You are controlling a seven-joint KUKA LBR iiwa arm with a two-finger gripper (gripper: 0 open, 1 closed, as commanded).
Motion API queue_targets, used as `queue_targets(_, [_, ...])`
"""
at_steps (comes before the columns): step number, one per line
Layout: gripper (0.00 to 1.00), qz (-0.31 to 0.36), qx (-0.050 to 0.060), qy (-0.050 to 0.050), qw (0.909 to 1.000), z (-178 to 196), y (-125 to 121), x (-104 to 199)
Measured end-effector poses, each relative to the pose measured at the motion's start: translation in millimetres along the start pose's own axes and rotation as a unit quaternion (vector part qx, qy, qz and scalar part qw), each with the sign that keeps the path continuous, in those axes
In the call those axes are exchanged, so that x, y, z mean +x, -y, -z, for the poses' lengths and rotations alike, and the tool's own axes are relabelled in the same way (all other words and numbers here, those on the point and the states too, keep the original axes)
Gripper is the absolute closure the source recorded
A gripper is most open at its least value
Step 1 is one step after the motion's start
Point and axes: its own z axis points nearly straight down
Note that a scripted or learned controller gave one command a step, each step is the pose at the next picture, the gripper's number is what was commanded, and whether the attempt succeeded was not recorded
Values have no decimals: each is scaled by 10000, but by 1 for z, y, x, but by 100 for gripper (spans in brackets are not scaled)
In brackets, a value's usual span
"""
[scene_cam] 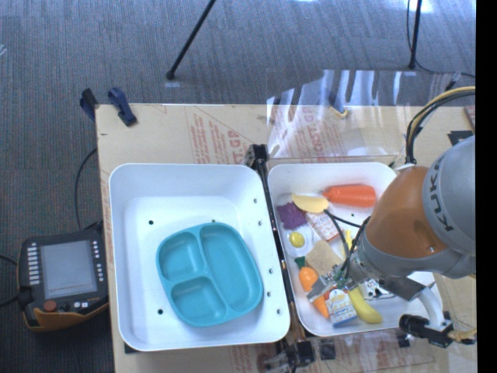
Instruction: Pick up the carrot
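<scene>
- Sitting on the floor at the far left, a handheld control pendant with a grey screen lies beside the bench.
- The left white bin holds a blue divided plate with three compartments.
- The right white bin is crowded with toy food: a purple piece, a yellow lemon-like piece, a small orange fruit and a banana near the front.
- The carrot is a smooth, orange-red, tapered piece lying on its side near the right bin's back wall, just right of the yellow piece.
- The gripper hangs low over the front of the right bin, well apart from the carrot; I cannot tell how its claw stands.
</scene>
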Motion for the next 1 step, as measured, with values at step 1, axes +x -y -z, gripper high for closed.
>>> queue_targets(1, [100,-1999,-30,23,9798,92,-29,56])
